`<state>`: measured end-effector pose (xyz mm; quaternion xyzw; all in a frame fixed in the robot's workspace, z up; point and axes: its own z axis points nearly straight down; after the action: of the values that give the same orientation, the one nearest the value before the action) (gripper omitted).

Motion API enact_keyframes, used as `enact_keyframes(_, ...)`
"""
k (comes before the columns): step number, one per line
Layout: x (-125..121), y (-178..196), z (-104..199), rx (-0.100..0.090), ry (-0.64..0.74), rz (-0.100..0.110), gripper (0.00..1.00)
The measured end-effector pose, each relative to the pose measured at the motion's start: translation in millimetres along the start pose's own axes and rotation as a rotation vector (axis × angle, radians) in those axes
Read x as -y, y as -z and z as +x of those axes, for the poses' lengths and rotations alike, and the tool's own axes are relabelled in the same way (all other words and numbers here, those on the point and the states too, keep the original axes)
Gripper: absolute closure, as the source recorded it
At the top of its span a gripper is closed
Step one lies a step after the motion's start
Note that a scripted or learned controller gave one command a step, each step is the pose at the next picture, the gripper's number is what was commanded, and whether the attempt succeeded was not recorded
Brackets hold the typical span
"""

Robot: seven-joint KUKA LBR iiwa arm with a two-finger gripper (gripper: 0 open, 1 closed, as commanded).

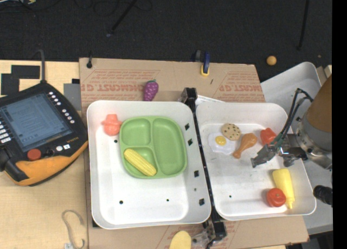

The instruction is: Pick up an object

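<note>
The gripper (264, 155) is seen low over the right bin (244, 202), reaching in from the right, with its dark fingers apart and nothing between them. Several candidate objects lie close by: a toy drumstick (245, 144) just to its left, a red piece (268, 135) just above it, a fried egg (219, 141) and a cookie (230, 130) further left, and a yellow piece (284, 185) touching a red tomato (275, 197) nearer the front wall. No object is yet enclosed. The main risk is judged to be a closure on bare floor, since the fingers sit in the gap between the drumstick and the red piece. A descent slightly off-centre could nudge the drumstick aside, its rounded form being likely to roll or slip. The left bin (141, 210), where a green tray (168, 153) holds a corn cob (140, 161), is well apart and unlikely to be disturbed.
</note>
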<state>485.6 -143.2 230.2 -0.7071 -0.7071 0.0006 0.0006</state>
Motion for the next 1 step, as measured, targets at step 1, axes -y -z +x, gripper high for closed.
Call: enact_keyframes(1,-6.4,-61.2,-0.4,-0.002,0.002,0.005,0.0)
